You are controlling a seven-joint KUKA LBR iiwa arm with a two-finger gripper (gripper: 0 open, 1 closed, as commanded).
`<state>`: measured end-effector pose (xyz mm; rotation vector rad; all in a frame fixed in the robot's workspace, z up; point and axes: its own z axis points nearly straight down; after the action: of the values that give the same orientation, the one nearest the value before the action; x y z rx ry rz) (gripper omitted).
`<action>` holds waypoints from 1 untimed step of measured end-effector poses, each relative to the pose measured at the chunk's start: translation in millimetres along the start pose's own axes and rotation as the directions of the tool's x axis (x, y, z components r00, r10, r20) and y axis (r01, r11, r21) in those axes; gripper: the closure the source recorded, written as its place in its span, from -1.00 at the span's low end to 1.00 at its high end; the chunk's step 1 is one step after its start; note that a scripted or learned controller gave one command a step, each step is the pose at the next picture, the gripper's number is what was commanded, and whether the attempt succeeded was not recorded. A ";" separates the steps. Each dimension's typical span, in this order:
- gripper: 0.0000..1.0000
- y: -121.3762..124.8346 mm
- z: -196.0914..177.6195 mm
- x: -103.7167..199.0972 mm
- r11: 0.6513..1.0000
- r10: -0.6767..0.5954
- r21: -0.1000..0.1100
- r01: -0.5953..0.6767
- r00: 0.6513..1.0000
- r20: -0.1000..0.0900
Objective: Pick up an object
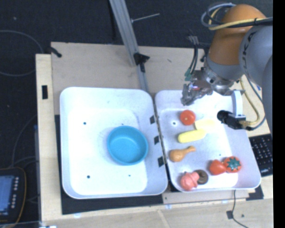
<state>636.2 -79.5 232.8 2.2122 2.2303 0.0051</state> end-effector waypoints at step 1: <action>1.00 15.1 7.4 54.0 1.000 -0.001 0.001 0.001 1.000 0.001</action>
<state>650.9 -25.4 225.6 2.2113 2.2308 0.0031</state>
